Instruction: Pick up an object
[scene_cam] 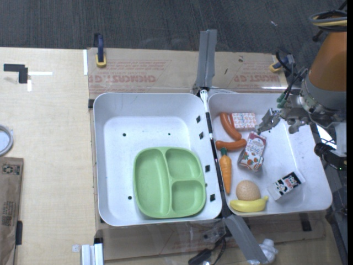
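From my station I take the red snack pouch (pixel 252 152) as my landmark; it lies tilted near the middle of the right bin (pixel 309 164). My pincer (pixel 270 120) hangs just above and to the right of that pouch, at the end of the grey arm (pixel 325 65) with its orange band, which comes in from the right edge. I see nothing between its tips, and the pouch looks apart from them, though close; whether the tips stand wide or narrow I cannot tell from this slant. Up and left of the pouch sits a small pink-and-white box (pixel 244 120), and to the left of that a red sausage (pixel 230 126) lying at a slant. Directly left of the pouch a second, orange-red sausage (pixel 231 144) lies almost flat, and below that a carrot (pixel 225 171) points down along the bin's left wall. Below the pouch I see a tan egg (pixel 248 190) resting just above a yellow banana (pixel 249 205), the two touching or nearly so. Down and right of the pouch a small black-and-white carton (pixel 287 185) lies tilted, well apart from the pincer. Left of the pouch, across the divider, the left bin (pixel 110 148) holds a green divided plate (pixel 170 181) in its lower right part. Both bins rest on the pale wooden surface (pixel 44 126).
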Robot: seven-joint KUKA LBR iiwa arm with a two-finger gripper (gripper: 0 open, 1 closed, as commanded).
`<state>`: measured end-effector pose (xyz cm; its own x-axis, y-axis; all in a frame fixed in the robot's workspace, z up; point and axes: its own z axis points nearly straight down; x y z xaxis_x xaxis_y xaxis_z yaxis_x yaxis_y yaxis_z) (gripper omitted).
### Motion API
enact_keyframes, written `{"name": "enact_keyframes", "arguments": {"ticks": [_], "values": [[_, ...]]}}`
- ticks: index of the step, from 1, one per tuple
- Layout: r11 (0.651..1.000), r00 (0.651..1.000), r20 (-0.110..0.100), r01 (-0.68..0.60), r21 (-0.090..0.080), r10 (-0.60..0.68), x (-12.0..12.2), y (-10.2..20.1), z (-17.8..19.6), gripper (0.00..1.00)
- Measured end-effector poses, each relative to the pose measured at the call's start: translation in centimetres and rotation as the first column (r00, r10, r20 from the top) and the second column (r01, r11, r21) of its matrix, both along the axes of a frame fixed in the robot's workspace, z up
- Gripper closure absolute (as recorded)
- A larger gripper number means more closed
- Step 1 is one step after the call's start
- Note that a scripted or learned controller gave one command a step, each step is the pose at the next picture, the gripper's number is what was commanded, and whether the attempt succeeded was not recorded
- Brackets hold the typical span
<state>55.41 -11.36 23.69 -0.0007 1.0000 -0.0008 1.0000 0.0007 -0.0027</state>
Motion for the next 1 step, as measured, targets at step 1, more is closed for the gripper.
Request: {"name": "enact_keyframes", "arguments": {"ticks": [1], "values": [[0.998,0.998,-0.001,-0.063,0.001,0.063,-2.63,1.62,-13.8,0.0]]}}
